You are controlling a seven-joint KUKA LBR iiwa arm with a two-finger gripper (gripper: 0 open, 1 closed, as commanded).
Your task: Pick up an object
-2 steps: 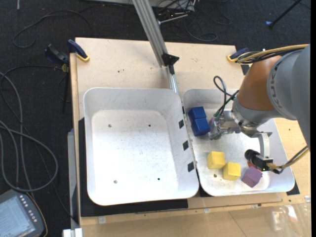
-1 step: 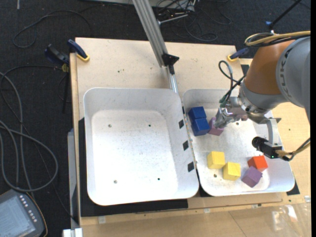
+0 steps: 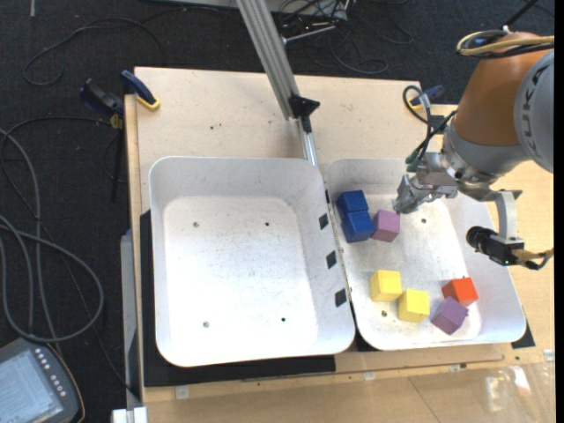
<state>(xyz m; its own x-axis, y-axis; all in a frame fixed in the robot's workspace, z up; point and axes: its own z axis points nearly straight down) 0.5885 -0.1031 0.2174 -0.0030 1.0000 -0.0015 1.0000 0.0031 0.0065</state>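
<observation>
From my seat I see a pale wooden bench (image 3: 229,117) on a dark carpeted floor (image 3: 62,192). Black cables (image 3: 40,236) loop across the floor at nine o'clock, more tangle at twelve. A blue-yellow clamp (image 3: 139,90) grips the bench's eleven o'clock corner; a screen (image 3: 31,388) sits at seven.

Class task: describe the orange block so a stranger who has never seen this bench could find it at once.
Find the right-hand bin. Near its front right corner sits the orange block, just above a purple block. It is the only orange one; its neighbours are purple and yellow.
</observation>
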